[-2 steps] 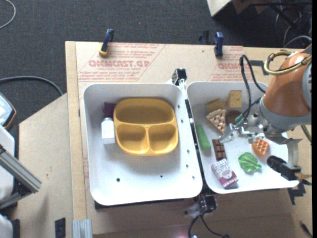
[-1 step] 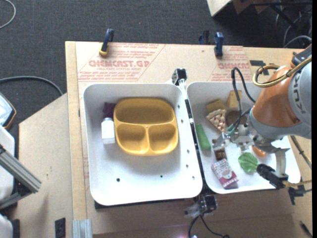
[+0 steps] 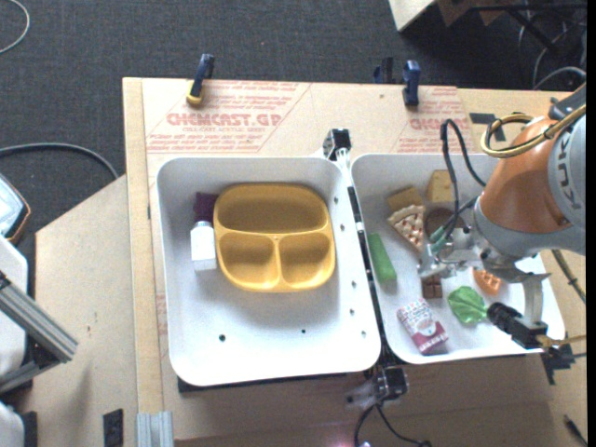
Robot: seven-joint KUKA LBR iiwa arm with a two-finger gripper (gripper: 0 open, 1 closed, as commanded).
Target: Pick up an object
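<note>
Nearest me in the right bin (image 3: 399,347): a red-and-white carton (image 3: 422,328) lies by the front wall, with a green leaf-shaped piece (image 3: 467,304) just to its right and a small brown block (image 3: 431,289) just behind it. I see the gripper (image 3: 438,261) low over the middle of this bin, above the brown block; I cannot tell how its jaws stand, and I see nothing between them. An orange piece (image 3: 485,278) shows by the wrist. A green stick (image 3: 380,257) lies along the bin's left wall. Further back sit a pizza-slice toy (image 3: 407,223), a tan wedge (image 3: 403,198) and a yellowish block (image 3: 440,187).

Left bin (image 3: 186,343): a yellow three-part tray (image 3: 274,236) fills the middle, a white bottle (image 3: 203,246) touching its left side, a dark maroon item (image 3: 206,203) behind the bottle. Its front half is bare floor, open room.

The bins touch along a shared middle rim. The arm (image 3: 526,194) covers the right bin's far right part.

Far: the board (image 3: 140,156) reads "CHEMCAST GP" in red, partly repeated on the right; clamps (image 3: 198,80) hold its back edge.
</note>
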